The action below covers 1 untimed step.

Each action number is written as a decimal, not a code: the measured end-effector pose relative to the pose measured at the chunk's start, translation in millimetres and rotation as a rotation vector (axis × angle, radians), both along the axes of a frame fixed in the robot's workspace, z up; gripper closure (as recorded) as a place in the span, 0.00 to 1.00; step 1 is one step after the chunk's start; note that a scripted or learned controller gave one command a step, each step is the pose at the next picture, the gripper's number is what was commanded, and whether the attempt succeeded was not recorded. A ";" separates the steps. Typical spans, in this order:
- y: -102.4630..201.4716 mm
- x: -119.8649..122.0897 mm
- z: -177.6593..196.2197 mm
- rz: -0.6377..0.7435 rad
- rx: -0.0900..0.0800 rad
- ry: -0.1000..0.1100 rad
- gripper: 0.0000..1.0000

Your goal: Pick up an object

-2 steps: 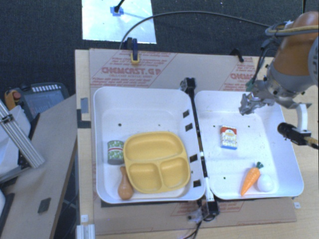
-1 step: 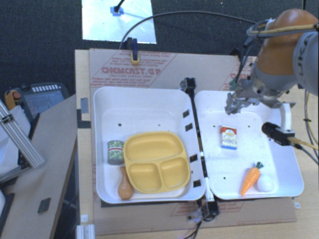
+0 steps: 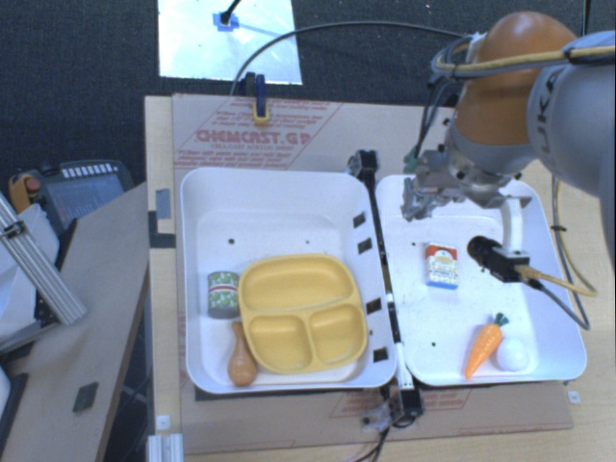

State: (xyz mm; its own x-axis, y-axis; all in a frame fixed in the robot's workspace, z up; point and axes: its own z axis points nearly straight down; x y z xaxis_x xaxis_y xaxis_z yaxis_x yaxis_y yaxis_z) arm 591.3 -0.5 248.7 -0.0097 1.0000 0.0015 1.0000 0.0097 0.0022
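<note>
Camera view from above takes in the bench [image 3: 164, 162] with its two shallow white bins side by side. The grey arm [image 3: 577, 114] with its orange band reaches in from the right, and its wrist hangs over the far left corner of the right bin [image 3: 563, 354], close to the divider between the bins. The jaws point down toward the bin floor there. Whether they are parted or clenched cannot be told from this angle, and nothing shows between them.

Nearest to the jaws is a small red, white and blue box [image 3: 443, 265], which lies flat on the floor of the right bin, just toward the near side of them and apart from them. Near the front of the same bin a toy carrot [image 3: 483, 349] lies tilted with its green top pointing away from the camera. A white ball [image 3: 513, 354] sits just beside it on the right, touching or nearly so.

The left bin [image 3: 279, 195] holds a yellow divided plate [image 3: 303, 311] with three compartments, filling much of its near half. A short can with a green label [image 3: 223, 294] stands upright against the plate's left edge. A tan wooden piece with a rounded end [image 3: 241, 359] lies just in front of the can, along the plate's lower left rim.
</note>
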 end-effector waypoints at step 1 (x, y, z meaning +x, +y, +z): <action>52.5 -8.7 3.6 0.000 0.000 0.001 1.00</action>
